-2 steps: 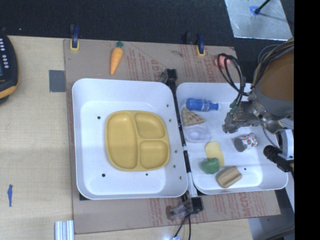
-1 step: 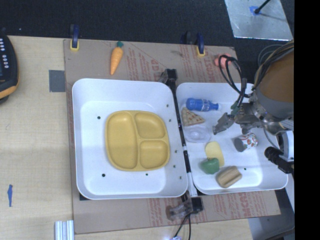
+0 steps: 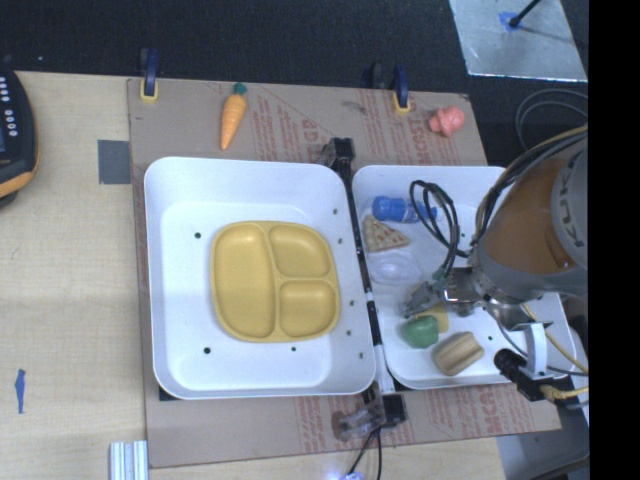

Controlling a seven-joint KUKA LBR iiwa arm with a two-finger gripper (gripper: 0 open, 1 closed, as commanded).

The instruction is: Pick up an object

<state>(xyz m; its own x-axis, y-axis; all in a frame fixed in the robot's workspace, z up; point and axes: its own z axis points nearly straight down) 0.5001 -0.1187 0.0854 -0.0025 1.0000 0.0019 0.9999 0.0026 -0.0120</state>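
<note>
Gripper (image 3: pixel 428 298) low over green object (image 3: pixel 421 330), no legible labels.

**Bench and surroundings**

Light wood bench top (image 3: pixel 60 298) at 9 o'clock, brown cardboard sheet (image 3: pixel 300 128) laid over it, held by blue and yellow clamps (image 3: pixel 149 76) at 11 and 12. Dark carpet floor (image 3: pixel 250 18) across 12 o'clock. Pale floor patch (image 3: pixel 520 43) at 1 o'clock. Grey tape square (image 3: pixel 114 161) at 10. Lighting even, overhead.

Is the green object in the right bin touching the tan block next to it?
Apart. The camera view shows a narrow strip of white bin floor between the green object and the tan block in the right bin.
</note>
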